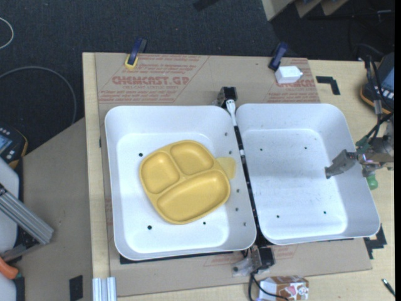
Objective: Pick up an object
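A yellow divided plate [184, 182] lies flat in the left bin [119, 127], filling most of its floor, one rim close to the bin's right wall. Just beside it, toward that wall, sits a small yellow piece [227, 165] touching or tucked under the plate's edge; which, I cannot tell. The right bin [294, 115] carries only dark specks. At its right edge the gripper [341, 163] reaches in low over the floor, well apart from the plate, and whether its pincer is wide or narrow cannot be made out. The risk from here looks plain: a descent at this spot would likely close on nothing, and the plate's broad, shallow rim may slip a two-finger grasp.
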Robot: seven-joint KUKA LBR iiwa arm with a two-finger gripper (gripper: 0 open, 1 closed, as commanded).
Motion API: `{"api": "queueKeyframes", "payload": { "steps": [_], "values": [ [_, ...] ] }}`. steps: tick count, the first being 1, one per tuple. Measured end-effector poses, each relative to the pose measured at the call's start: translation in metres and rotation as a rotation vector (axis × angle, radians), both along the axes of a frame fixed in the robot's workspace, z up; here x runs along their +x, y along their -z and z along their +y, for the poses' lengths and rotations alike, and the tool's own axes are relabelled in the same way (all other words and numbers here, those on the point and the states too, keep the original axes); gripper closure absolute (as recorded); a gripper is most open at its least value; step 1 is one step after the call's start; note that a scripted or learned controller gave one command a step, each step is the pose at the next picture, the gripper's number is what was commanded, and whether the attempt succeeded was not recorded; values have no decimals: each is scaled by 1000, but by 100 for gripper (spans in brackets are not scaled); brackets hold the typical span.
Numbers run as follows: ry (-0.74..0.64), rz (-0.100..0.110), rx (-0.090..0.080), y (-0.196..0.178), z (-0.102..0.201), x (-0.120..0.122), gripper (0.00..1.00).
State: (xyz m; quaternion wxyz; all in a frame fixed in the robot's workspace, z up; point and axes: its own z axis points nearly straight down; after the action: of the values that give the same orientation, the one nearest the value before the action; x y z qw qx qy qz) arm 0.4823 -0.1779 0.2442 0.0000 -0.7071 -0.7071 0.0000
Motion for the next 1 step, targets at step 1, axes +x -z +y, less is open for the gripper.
{"api": "queueKeyframes", "payload": {
  "steps": [1],
  "values": [
    [-12, -22, 0, -191, 102, -1, 0]
  ]
}}
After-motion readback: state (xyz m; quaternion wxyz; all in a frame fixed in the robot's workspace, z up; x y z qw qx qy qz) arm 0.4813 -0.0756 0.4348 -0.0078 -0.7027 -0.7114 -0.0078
